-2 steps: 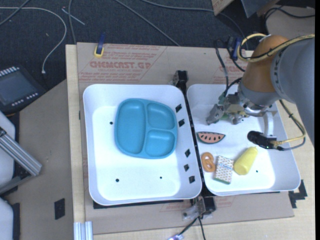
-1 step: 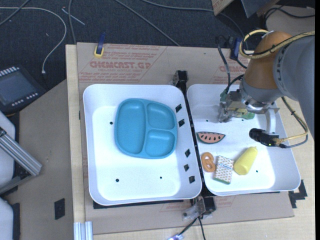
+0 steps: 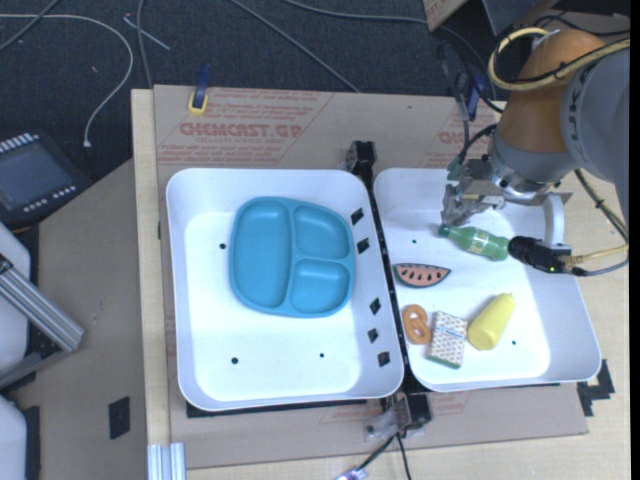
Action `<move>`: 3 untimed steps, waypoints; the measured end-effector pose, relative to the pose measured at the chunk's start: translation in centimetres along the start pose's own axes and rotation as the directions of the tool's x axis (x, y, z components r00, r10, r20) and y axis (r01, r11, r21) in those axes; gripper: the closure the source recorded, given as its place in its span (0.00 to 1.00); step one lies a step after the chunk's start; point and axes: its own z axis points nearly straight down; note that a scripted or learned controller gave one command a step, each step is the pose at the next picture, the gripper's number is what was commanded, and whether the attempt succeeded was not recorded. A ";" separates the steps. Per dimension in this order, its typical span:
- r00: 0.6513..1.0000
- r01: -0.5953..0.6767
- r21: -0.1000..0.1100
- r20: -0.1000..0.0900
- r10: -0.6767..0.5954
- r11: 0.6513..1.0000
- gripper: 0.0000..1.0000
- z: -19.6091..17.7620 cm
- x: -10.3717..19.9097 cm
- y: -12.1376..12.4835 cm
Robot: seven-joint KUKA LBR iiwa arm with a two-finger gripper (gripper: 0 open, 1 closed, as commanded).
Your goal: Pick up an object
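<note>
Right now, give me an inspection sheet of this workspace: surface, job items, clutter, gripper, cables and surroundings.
Surface: two white bins, left bin and right bin, on a cardboard sheet.
Job's things: in the right bin, green bottle, watermelon slice toy, pretzel, small packet, yellow object.
Clutter: blue divided plate in the left bin.
Gripper: gripper sits at the green bottle's left end; grasp not confirmed.
Cables: white cables on the dark floor; yellow cable on the arm.
Surroundings: black device at left.
</note>
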 end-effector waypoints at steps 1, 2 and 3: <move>1.000 -0.001 -0.001 0.001 0.001 1.000 1.00 -5.5 0.0 0.2; 1.000 0.003 0.006 -0.003 -0.003 1.000 1.00 -6.8 4.8 -1.0; 1.000 0.003 0.010 -0.003 -0.003 1.000 1.00 -6.9 9.4 -3.9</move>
